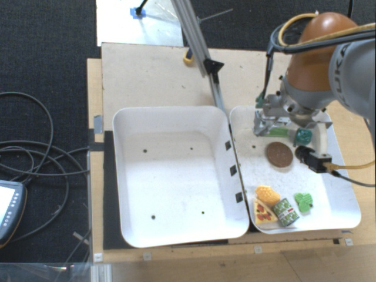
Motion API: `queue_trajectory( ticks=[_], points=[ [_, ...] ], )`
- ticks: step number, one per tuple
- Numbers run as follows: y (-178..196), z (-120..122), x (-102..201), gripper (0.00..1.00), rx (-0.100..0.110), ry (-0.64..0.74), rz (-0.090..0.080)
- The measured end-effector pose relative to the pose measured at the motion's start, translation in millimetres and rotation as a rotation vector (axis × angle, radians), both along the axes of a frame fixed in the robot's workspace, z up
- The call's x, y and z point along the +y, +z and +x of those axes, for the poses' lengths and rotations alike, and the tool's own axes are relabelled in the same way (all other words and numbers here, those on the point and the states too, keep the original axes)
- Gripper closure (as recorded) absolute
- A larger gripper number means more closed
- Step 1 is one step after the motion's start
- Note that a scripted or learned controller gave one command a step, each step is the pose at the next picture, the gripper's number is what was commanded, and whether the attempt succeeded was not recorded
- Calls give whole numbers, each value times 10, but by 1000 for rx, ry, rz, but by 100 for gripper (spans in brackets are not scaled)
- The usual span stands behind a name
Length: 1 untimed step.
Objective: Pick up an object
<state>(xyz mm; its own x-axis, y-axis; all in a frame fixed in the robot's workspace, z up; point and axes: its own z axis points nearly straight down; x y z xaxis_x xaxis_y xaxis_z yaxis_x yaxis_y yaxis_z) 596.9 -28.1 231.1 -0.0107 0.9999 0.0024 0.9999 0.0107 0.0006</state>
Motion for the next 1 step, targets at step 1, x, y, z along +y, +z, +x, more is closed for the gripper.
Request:
queue_trajectory(
  ticks=[1],
  points=[
    [104, 36, 574, 100, -2, 1, 1]
  ],
)
